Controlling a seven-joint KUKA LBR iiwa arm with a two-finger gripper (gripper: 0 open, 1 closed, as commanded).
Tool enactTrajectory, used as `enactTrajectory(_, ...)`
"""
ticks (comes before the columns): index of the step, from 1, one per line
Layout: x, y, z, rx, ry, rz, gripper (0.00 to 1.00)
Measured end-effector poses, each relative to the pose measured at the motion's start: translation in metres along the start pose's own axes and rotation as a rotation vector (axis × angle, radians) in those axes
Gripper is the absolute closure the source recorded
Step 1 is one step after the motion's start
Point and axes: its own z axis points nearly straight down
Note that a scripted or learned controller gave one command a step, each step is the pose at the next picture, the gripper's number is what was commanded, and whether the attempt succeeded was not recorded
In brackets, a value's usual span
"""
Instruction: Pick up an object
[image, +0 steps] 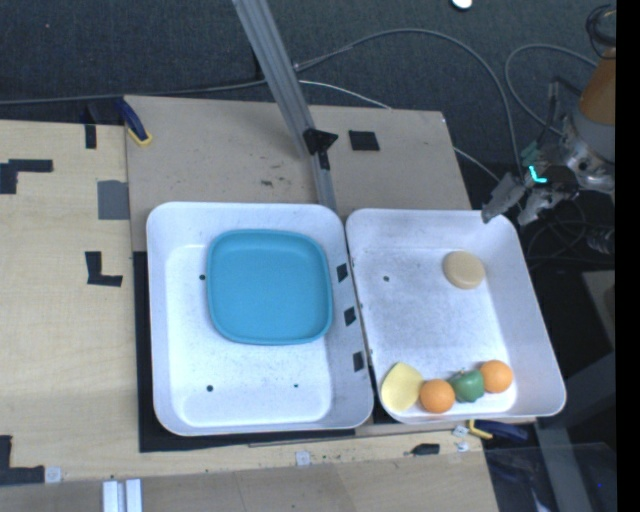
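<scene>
The right bin (430, 300) holds a tan round object (464, 269) near its back right. Along its front edge lie a yellow piece (401, 386), an orange ball (436, 396), a green object (466, 385) and a second orange ball (496, 376). My gripper (520, 203) hangs over the bin's back right corner, beyond the rim, up and to the right of the tan object. It is open, and nothing sits between its fingers.
A blue square plate (269, 285) lies in the left bin (170, 330). A grey metal pole (290, 90) slants down to the back where the bins meet. Cables trail across the dark floor at the upper right.
</scene>
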Motion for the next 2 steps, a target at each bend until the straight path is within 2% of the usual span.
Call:
enactTrajectory(1, 0.000, 0.000, 0.000, 0.000, 0.000, 0.000, 0.00)
enactTrajectory(2, 0.001, 0.000, 0.043, 0.003, 0.001, 0.000, 0.00)
